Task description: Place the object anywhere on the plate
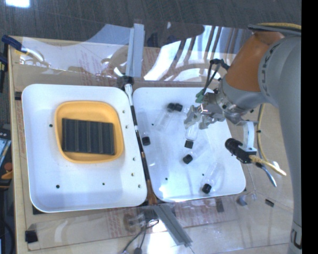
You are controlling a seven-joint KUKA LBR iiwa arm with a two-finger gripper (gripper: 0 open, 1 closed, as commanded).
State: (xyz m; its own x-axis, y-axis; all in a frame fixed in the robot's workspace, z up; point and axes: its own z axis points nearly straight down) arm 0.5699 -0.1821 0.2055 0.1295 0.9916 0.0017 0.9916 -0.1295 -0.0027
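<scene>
A yellow plate (88, 133) with a dark ridged centre lies in the left bin (37, 179). Several clear tube-like objects with black caps lie scattered in the right bin (164, 187): one at the back (174, 108), one near the dividing wall (146, 140), one at the middle (190, 144), another just below it (187, 159), and one at the front (206, 188). My gripper (195, 121) hangs low over the right bin's middle, just above the capped object at the centre. Whether it touches that object cannot be made out.
The grey arm with its orange band (249, 62) covers the right bin's far right corner. A black fitting with a yellow cable (244, 151) sits at that bin's right rim. A metal rail (135, 52) stands behind the gap between the bins.
</scene>
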